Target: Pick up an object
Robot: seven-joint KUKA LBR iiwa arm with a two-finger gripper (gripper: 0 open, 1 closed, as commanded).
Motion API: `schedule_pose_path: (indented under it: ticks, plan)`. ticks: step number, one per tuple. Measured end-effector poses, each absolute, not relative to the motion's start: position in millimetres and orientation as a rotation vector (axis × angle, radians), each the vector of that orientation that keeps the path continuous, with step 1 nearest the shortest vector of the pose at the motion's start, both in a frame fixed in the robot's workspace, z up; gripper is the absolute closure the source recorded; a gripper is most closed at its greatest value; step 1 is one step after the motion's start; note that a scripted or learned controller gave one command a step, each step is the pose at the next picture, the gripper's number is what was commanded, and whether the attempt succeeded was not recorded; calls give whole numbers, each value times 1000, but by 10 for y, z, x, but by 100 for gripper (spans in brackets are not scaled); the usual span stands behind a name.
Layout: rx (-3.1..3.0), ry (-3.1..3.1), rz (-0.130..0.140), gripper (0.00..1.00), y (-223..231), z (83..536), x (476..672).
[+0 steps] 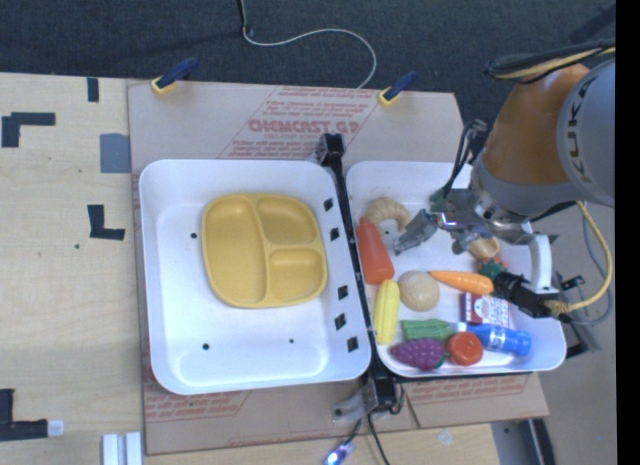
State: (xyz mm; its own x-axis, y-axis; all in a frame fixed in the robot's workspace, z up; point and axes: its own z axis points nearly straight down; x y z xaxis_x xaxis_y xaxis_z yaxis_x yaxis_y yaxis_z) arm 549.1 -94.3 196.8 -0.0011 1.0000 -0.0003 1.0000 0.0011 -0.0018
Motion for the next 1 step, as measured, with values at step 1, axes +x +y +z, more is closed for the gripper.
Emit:
schedule_pose_path:
  ticks: [1]
  plan:
    - [-2211,-2219,6,0,-389,2012,4796]
